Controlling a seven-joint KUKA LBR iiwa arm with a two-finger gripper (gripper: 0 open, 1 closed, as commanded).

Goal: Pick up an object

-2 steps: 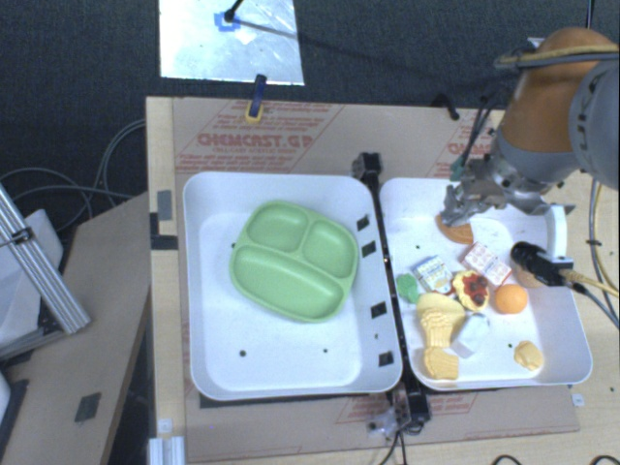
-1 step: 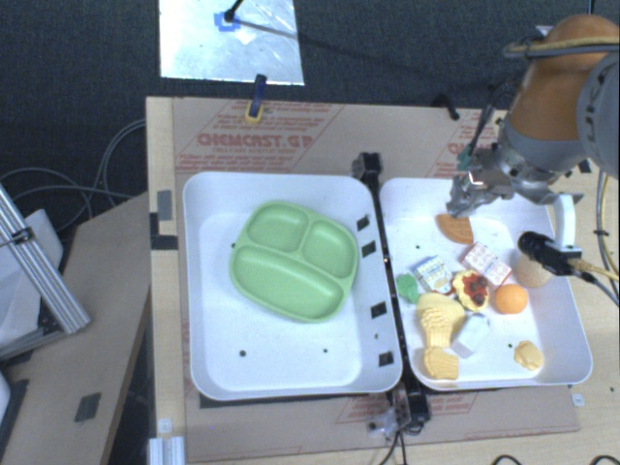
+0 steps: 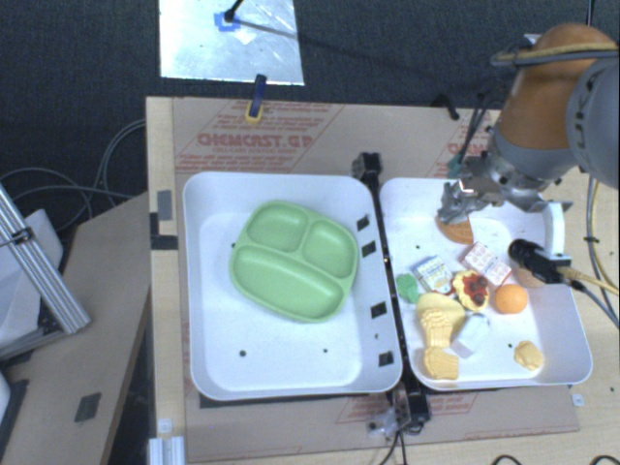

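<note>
At the near edge of the bench (image 3: 291,410), a clump of cables (image 3: 402,417) sits below the seam where the two white bins meet. The left bin (image 3: 208,356) has wide bare floor along its front and left sides; its only load is a green divided tray (image 3: 294,259), lying slightly tilted toward the back right. The right bin (image 3: 572,352) is crowded in its near half: a yellow toy (image 3: 439,325) by the divider, a small yellow piece (image 3: 528,355) toward the front right corner, an orange ball (image 3: 511,299), a red and yellow item (image 3: 474,289), small packets (image 3: 484,260) and a green piece (image 3: 408,286). The bin's back left corner stays open. The jaws (image 3: 462,201) are down over a brown disc (image 3: 456,229) at the bin's back; whether they are open or gripping it cannot be told.
</note>
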